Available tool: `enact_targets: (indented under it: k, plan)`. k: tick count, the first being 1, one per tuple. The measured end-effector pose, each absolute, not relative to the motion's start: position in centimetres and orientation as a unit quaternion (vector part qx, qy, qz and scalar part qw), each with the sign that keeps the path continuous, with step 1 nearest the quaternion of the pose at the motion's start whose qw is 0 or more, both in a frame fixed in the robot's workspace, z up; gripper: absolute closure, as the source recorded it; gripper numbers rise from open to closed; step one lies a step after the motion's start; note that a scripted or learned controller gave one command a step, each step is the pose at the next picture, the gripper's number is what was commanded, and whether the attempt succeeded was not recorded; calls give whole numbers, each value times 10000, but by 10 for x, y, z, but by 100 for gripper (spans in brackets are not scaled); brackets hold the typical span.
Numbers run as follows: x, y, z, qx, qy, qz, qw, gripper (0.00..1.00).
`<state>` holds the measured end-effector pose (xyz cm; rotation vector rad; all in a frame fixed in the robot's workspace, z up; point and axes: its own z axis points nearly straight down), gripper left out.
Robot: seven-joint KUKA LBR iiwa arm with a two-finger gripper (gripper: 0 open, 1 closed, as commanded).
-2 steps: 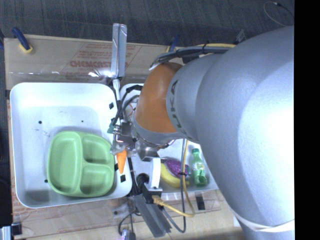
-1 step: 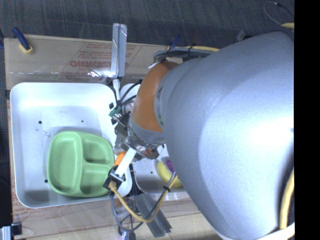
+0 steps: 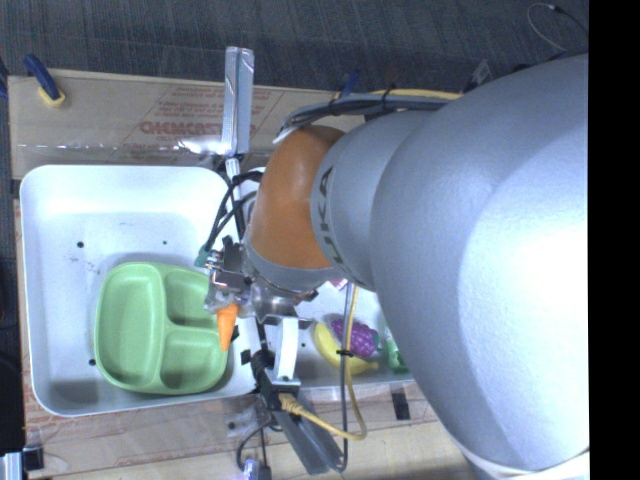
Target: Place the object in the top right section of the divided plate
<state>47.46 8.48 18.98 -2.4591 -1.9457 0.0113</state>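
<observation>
A green divided plate (image 3: 150, 333) lies in the left white bin (image 3: 120, 183), toward its front. My gripper (image 3: 226, 306) hangs over the plate's right rim, beneath the orange band of the arm (image 3: 290, 203). It is shut on a small orange carrot (image 3: 227, 325), which pokes out from between the fingers and points down over the rim between the plate's two right sections. The arm hides most of the right bin.
In the right bin a yellow banana (image 3: 332, 346), purple grapes (image 3: 360, 339) and a green item (image 3: 391, 354) peek out from under the arm. A metal post (image 3: 238, 98) stands behind the bins. Cables (image 3: 300, 423) trail at the front edge.
</observation>
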Motion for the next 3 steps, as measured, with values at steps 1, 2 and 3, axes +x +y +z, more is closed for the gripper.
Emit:
enact_targets:
  k: [1,2,3]
  plan:
    - [482,104,109,-7535,-6573,-93,-36,100]
    - [476,46,191,-7273,-6863,12,13,100]
    - [475,82,190,-8693,-4942,23,15,100]
